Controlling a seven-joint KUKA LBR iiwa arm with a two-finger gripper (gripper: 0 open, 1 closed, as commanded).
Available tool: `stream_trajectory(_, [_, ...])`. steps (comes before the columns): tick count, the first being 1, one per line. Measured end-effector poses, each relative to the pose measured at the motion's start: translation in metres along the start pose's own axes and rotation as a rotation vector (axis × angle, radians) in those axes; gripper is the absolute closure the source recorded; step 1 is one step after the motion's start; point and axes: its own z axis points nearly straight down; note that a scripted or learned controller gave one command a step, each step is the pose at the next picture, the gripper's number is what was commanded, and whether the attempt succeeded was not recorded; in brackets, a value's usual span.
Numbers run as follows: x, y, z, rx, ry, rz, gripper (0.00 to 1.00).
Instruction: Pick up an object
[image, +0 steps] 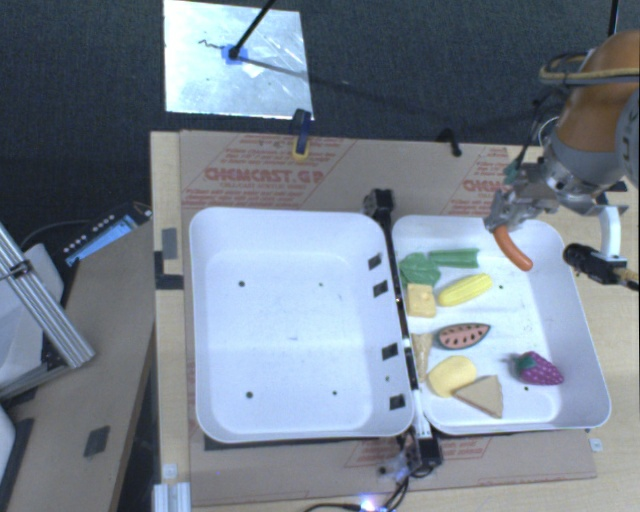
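Toys lie in the right bin: a green pepper, a green bean, a yellow corn cob, a cheese block, a watermelon slice, a yellow lemon, a tan wedge and purple grapes. The gripper hangs over the far right corner of that bin with its fingers closed on the top end of an orange hot dog, which hangs tilted, lifted up off the other toys. The left bin sits just beside the right one.
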Motion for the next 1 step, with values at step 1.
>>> stream_trajectory(1, [0.058,-0.0469,0.0505,0.018,0.004,0.001,1.0])
